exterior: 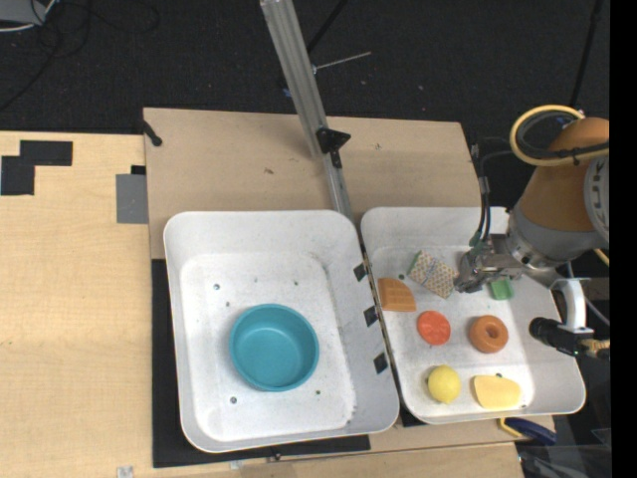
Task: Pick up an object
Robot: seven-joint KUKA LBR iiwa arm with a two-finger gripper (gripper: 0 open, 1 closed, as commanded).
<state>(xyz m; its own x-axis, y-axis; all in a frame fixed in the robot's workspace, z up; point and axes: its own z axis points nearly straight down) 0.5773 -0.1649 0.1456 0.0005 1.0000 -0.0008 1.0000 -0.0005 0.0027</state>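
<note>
My gripper point(475, 273) hangs low over the back of the right bin point(557, 391). It sits between a patterned beige block point(431, 272) on its left and a small green object point(502, 289) on its right, which the gripper partly hides. In front of it lie an orange wedge point(396, 295), a red tomato point(433, 327) and a brown doughnut point(488, 334). A yellow lemon point(444, 383) and a pale yellow wedge point(496, 390) rest near the front rim. Nothing is seen lifted off the bin floor.
The left bin point(199, 257) holds a teal bowl point(275, 346). A metal rail point(304, 78) slants down from the back to the gap between the bins. The arm's grey and orange body point(562, 192) stands over the right bin's back right corner.
</note>
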